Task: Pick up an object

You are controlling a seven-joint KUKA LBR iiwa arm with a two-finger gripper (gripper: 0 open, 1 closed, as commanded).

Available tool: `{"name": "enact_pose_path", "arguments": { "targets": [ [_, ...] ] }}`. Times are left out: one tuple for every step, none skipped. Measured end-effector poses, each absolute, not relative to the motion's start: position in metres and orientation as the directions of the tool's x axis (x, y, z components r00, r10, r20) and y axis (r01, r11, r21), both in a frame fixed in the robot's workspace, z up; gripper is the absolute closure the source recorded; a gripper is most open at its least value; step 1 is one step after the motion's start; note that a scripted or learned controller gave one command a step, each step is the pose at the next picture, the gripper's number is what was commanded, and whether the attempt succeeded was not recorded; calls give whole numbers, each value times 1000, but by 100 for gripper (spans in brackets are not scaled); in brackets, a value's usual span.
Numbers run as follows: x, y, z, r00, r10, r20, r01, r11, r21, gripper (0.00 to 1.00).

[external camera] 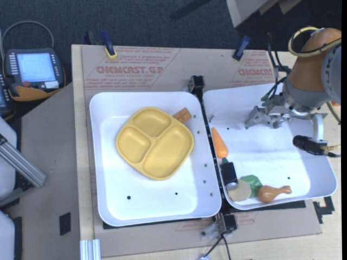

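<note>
Hanging over the right bin (325, 186), the claw (259, 118) looks open, seemingly empty.

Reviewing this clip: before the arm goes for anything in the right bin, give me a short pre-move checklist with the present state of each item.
1. Gripper carries nothing: ok, nothing hangs under it.
2. Jaws open enough for a grasp: cannot tell from this angle.
3. Targets in the right bin: ok, the carrot lies by the left wall; the drumstick, green item and black block cluster at the front.
4. Room around the carrot: not ok, it lies tight against the wall.
5. Clear descent path: ok, bare floor lies below the gripper.
</note>
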State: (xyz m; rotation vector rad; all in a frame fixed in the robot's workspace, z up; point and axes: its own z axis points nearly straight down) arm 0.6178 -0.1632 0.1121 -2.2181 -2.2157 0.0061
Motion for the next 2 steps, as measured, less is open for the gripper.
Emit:
{"name": "enact_pose_path", "arguments": {
  "targets": [
    [620,-165,90,1,1000,-4,1000,-1,5,0],
    [624,-164,105,0,1000,-4,1000,0,17,100]
  ]
}}
